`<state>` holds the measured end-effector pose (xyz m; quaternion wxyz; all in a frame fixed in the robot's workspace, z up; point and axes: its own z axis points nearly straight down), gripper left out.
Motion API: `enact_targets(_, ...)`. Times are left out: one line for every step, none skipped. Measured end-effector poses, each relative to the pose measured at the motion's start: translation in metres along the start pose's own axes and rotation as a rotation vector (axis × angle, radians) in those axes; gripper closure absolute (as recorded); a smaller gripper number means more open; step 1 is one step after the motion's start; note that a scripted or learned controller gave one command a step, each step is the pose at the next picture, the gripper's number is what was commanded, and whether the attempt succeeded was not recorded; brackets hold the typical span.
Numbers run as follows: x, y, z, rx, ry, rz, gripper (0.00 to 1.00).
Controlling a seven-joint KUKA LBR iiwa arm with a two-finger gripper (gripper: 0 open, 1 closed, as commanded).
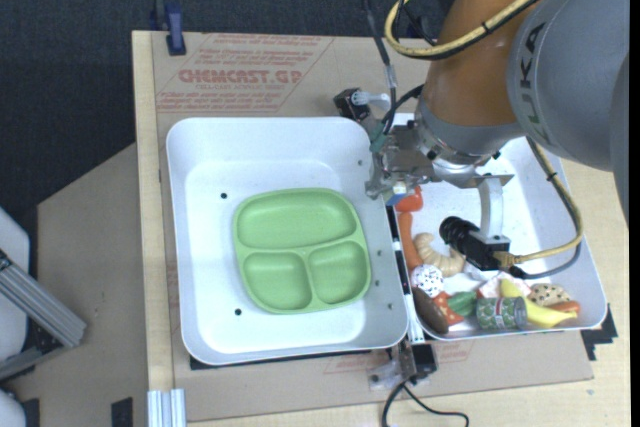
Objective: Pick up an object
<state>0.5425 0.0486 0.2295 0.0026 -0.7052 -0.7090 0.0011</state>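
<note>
Bench (250, 75): brown board with red lettering, sitting on a tan table over dark carpet.
Left bin (195, 215): holding a green tray (300, 250) with three compartments.
Right bin (575, 245): toys (500, 300) piling up at the near end, a die, a banana, an orange piece among them.
Arm (530, 55): reaching in from the right, hanging over the right bin's far half.
Gripper (400, 177): sitting near the wall between the bins, just above the orange piece; can't tell how the jaws are standing.

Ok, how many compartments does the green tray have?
3: the green tray in the left bin has one long compartment across its far side and two smaller ones side by side nearer the camera.
</note>
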Motion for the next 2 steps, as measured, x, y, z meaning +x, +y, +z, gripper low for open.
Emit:
enact_targets(-0.017,-0.004,0.009,-0.001,-0.002,0.007,1.0)
enact_targets(-0.006,0.004,0.022,0.0,-0.001,0.005,1.0)
